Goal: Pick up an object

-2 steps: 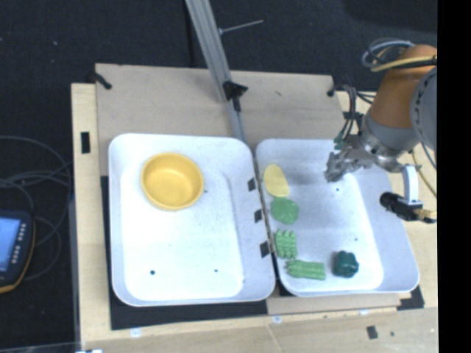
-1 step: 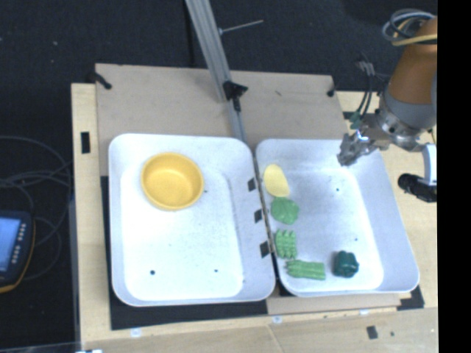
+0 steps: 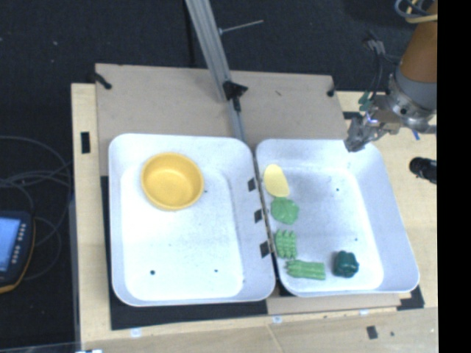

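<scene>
The right bin [image 3: 368,175] holds several small items along its left and front sides: a pale yellow piece [image 3: 276,180], a round green piece [image 3: 285,212], a ridged green piece [image 3: 285,243], a long green piece [image 3: 306,270] and a dark green lump [image 3: 345,264]. A yellow bowl [image 3: 172,181] sits in the left bin [image 3: 184,263]. My gripper [image 3: 356,140] hangs over the right bin's far right corner, well away from all the items, with nothing visibly between its fingers.
A slanted metal pole [image 3: 212,46] rises from behind the bins' shared edge. The arm's orange band [image 3: 419,54] is at the upper right. A handheld device [image 3: 13,245] lies off the bench at the left.
</scene>
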You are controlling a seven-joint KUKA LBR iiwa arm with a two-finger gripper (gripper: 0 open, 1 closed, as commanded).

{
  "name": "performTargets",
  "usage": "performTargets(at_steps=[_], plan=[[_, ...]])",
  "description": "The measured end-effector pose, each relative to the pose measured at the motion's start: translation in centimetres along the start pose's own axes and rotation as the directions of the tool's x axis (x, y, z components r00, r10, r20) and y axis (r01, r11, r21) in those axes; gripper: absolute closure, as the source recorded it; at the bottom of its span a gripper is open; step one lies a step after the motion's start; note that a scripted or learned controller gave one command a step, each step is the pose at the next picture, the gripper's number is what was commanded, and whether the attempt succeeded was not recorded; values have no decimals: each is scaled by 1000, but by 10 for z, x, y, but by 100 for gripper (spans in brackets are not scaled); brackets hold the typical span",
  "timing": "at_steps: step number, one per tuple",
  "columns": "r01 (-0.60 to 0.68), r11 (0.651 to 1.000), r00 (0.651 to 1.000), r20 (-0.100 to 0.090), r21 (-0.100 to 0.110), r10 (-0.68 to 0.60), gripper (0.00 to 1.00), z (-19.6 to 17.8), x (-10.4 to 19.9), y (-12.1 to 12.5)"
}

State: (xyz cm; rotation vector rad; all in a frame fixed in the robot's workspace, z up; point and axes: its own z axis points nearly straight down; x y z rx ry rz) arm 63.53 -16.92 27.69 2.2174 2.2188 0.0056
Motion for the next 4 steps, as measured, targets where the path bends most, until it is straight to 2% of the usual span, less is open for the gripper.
performTargets(at_steps=[1, 2, 3, 4], plan=[[2, 1000, 1000, -1, 5, -2, 100, 14, 46, -1], [3, 1000, 1000, -2, 5, -3, 100, 11, 105, -7], [3, 1000, 1000, -1, 6, -3, 100, 25, 158, -3], [3, 1000, 1000, -2, 5, -3, 100, 20, 216, -1]])
